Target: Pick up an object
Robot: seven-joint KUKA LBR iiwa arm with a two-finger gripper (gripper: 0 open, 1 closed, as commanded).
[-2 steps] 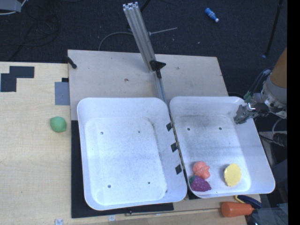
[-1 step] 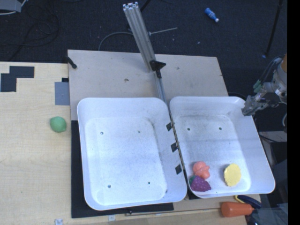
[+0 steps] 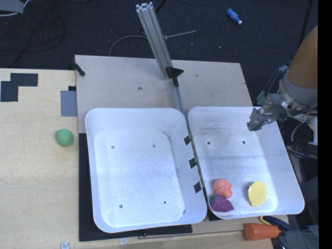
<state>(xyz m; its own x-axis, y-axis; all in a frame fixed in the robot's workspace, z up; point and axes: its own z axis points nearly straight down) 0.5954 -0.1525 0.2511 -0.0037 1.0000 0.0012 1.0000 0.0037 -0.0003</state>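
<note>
gripper point(image 3: 255, 122) over right bin's point(image 3: 244, 160) far right rim, nothing seen between fingers, grip state unclear | 3 objects at right bin's near end: pink toy point(image 3: 223, 187) touching purple grapes point(image 3: 222, 204), yellow piece point(image 3: 257, 193) just beside | left bin point(image 3: 135, 170) | green ball point(image 3: 64, 137) on bench, left

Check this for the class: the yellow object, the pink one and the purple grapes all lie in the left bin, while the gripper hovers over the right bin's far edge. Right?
Not quite. The camera view shows the yellow object, pink one and purple grapes in the right bin, not the left. The gripper does hover over that bin's far edge.
</note>
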